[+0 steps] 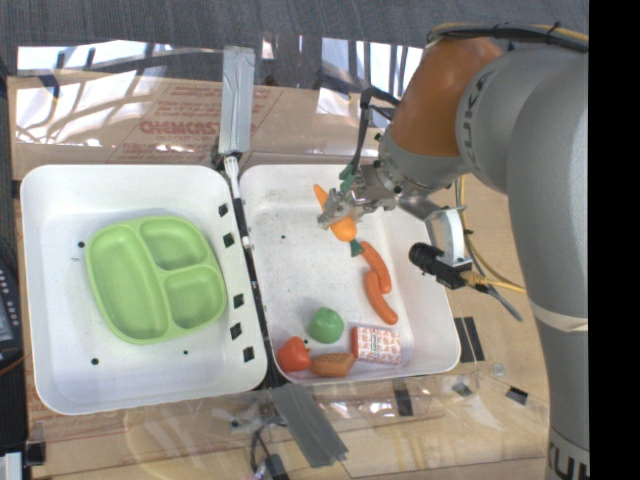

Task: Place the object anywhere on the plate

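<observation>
Looming over the right bin (420,183), my grey arm (520,138) sets my gripper (338,214) near that bin's far edge. My fingers touch an orange carrot-like piece (344,230); I cannot tell their spread. Left bin holds the green plate (155,278).

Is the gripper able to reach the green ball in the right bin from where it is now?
Probably yes. The green ball lies open from above, apart from the tomato and sausage beside it. The gripper hovers further back in the same bin.
</observation>
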`<state>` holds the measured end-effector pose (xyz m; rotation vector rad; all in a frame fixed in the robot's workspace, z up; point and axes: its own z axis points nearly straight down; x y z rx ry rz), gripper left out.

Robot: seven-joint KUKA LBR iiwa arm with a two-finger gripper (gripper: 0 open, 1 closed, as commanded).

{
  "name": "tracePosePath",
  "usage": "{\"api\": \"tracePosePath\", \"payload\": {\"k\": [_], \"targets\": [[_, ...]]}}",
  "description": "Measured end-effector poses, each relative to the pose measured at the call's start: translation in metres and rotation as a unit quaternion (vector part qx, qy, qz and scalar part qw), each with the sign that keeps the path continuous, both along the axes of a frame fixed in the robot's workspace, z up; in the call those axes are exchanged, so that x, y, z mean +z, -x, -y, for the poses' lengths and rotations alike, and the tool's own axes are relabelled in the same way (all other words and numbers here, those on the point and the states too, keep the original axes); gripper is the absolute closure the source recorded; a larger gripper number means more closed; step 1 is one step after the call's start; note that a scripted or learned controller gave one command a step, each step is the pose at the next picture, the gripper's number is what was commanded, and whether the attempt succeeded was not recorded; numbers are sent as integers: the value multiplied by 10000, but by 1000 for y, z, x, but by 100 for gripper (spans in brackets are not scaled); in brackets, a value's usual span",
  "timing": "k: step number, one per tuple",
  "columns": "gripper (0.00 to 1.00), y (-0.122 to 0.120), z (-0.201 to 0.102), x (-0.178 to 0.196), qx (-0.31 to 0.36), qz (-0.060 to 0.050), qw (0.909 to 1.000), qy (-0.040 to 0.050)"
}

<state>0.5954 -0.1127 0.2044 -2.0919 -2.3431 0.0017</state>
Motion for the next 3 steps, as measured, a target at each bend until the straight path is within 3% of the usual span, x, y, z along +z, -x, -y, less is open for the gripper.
{"api": "tracePosePath", "payload": {"k": [1, 2, 3], "targets": [[100, -3, -57, -14, 162, -18, 9999, -4], [100, 67, -122, -14, 953, -17, 9954, -4], [0, 67, -122, -14, 947, -15, 9955, -3]]}}
